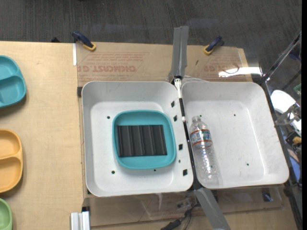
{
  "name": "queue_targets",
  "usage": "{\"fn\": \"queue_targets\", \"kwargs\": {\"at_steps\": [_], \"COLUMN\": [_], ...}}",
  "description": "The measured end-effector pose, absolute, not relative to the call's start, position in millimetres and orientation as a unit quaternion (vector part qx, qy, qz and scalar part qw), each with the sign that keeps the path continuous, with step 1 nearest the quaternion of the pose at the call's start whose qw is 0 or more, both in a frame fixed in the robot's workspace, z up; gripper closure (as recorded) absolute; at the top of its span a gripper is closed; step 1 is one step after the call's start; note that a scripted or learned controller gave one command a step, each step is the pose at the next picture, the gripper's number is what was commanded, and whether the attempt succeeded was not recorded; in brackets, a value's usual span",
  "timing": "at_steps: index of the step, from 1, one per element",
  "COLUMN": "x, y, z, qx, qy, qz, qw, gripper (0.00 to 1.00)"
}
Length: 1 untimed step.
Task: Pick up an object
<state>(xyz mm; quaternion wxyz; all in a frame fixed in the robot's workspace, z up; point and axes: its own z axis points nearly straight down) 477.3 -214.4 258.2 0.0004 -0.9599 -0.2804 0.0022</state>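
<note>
Mirrored lettering is seen on the cardboard (144, 63) behind the bins. A labelled water bottle (204, 150) lies in the right bin (249, 128); a teal tray (144, 139) sits in the left bin (96, 128).

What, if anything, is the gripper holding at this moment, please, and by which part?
Nothing is seen held. The clear plastic water bottle lies free in the right white bin, and the teal ridged tray rests in the left white bin.

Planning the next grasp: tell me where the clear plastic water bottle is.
The clear plastic water bottle lies in the right white bin, along its left wall, beside the divider from the left bin's teal tray.
</note>
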Motion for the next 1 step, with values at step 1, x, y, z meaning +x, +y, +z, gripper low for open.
{"fn": "queue_targets", "kwargs": {"at_steps": [1], "x": [482.3], "y": [-222.3], "z": [281.8], "qx": [-0.985], "qy": [-0.174], "qz": [0.0026], "qw": [0.0], "gripper": [0.0]}}
